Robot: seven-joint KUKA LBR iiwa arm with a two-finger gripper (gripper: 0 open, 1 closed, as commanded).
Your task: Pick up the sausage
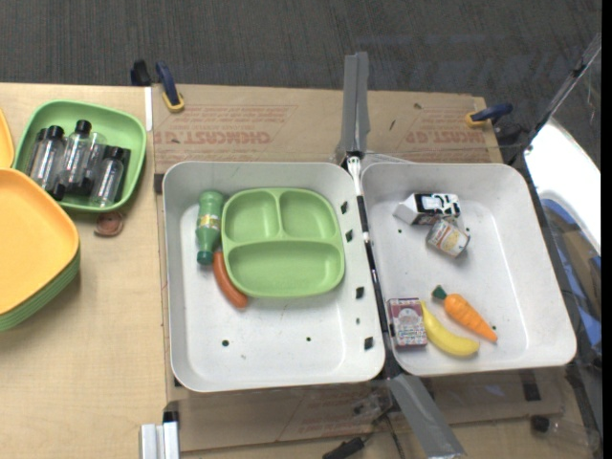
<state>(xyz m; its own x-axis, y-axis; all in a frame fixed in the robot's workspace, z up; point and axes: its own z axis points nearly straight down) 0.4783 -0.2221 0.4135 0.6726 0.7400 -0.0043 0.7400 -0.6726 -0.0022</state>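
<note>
The sausage [229, 281] lies left of centre in the frame, touching the green divided plate [283, 241], just below a green bottle [207, 226]. The claw's state cannot be told. A grasp looks best from the sausage's free left side.

orange plates [33, 247] cut off at left edge, carton [408, 322] print illegible

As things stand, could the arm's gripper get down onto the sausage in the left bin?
Probably yes, though tightly: the sausage lies open from above, but it sits against the green divided plate with the green bottle at its upper end.
</note>
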